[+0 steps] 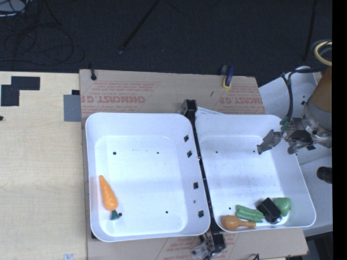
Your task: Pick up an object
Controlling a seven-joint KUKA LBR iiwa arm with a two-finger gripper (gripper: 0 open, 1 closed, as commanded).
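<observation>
A toy orange carrot (107,193) with a dark green stub lies near the front left of the left bin (141,124). In the front right corner of the right bin (238,131) sit a green pod-shaped piece (248,213), a black block (269,210), a light green piece (283,203) and an orange-tan gourd-shaped piece (237,222), all close together. My gripper (282,142) hangs over the right bin's far right side, well behind that cluster. Its fingers (267,141) are spread open with nothing between them.
A black divider with clips (196,161) runs between the two bins. Both bins rest on a cardboard sheet (162,91), with a blue clamp (227,76) at its back edge. A wooden table top (38,161) lies to the left.
</observation>
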